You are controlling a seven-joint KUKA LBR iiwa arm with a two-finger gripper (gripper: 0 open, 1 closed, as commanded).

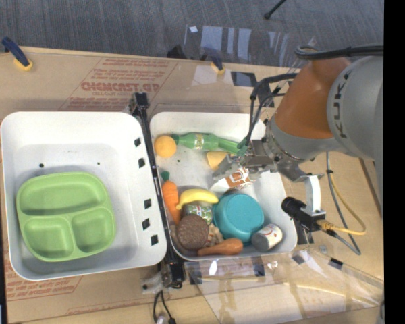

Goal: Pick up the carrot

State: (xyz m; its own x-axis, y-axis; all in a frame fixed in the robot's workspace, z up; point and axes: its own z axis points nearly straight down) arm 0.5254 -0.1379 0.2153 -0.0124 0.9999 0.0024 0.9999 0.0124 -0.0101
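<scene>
The left bin [13, 147] holds a green divided tray [65, 214]. In the right bin [189, 121], a green bottle [199, 141] lies along the far wall beside a yellow ball [165, 146]. Nearer sit a banana [198, 196], a teal bowl [239, 215], a brown round cookie [192, 232], and what may be a small can [267, 236].

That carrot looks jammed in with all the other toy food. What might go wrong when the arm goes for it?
The carrot lies tight against the bin wall, so a finger may hit the wall instead of sliding beside it. The banana and the round brown cookie press against it, so the gripper might nudge or grab those instead. The gripper also sits over by the green bottle, so it must cross the crowded bin first.
</scene>
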